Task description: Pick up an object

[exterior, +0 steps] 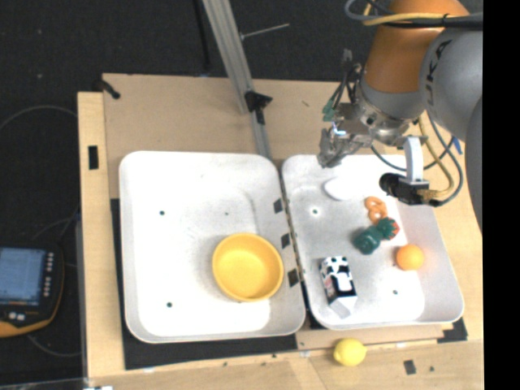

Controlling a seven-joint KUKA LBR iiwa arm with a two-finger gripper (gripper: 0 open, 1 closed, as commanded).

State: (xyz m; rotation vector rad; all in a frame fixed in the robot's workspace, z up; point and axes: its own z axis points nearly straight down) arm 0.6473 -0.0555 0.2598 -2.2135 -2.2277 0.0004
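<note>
R bin: 5 items; L bin: 1 yellow bowl.

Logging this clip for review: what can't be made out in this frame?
- Gripper: too small and blurred in the camera view to tell how its fingers stand or whether they hold anything.
- White object below it: pale against the right bin, so its shape is unclear.
- Small orange item: too small to identify.
- Black-and-white box: its print is unreadable.
</note>
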